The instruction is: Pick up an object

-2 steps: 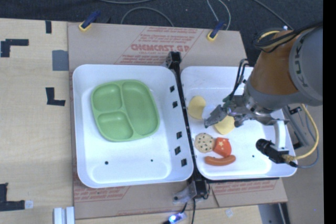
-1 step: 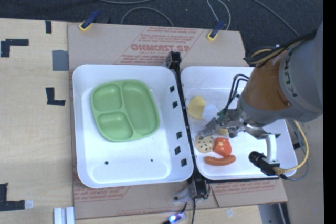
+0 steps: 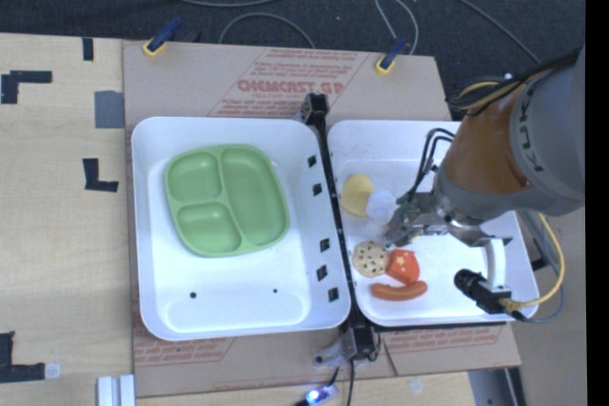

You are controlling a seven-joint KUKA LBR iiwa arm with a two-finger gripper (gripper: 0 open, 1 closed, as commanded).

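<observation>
Your worktop (image 3: 57, 204) carries two white bins side by side. The left bin (image 3: 152, 299) holds a green divided plate (image 3: 226, 201). In the right bin (image 3: 476, 311) the arm (image 3: 514, 143) reaches down, its end effector (image 3: 402, 225) low among the objects — whether it is spread or closed you cannot tell. Close by lie a yellow piece (image 3: 357, 193), a red sausage (image 3: 398, 291), a tomato-like piece (image 3: 404, 266) and a speckled cookie (image 3: 369, 258) — none visibly gripped.
</observation>
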